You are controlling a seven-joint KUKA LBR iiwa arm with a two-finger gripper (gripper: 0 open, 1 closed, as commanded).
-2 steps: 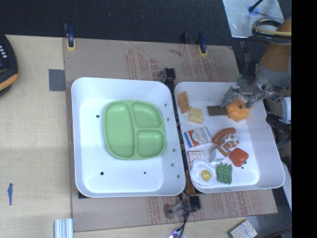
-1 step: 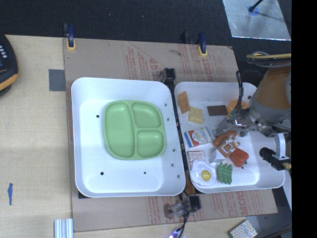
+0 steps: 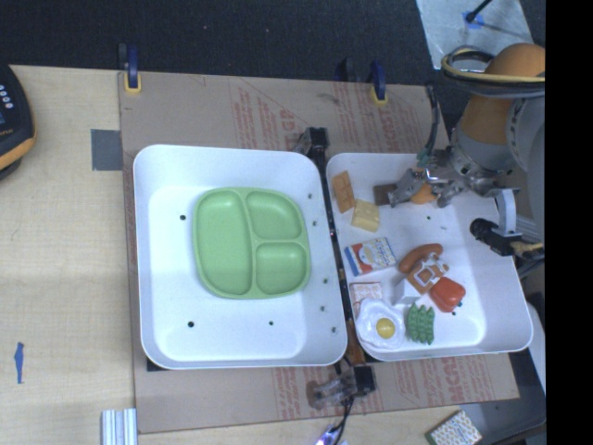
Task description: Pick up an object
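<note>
My gripper (image 3: 422,185) hangs low over the back of the right bin (image 3: 496,336), at the end of the grey arm with its orange band (image 3: 505,63). A small orange piece (image 3: 423,193) shows right at the gripper; whether it is gripped is unclear. Toy foods lie in this bin: a tan cracker (image 3: 343,191), a yellow cheese block (image 3: 365,216), a small printed box (image 3: 371,255), a sausage (image 3: 422,253), a red piece (image 3: 447,295), a green piece (image 3: 420,323) and a fried egg (image 3: 383,324).
A green divided plate (image 3: 252,242) lies in the left bin (image 3: 157,323). Clamps (image 3: 132,68) hold the brown board at the back. A dark device (image 3: 11,114) sits at the far left of the bench. Black cable runs beside the right bin's right wall.
</note>
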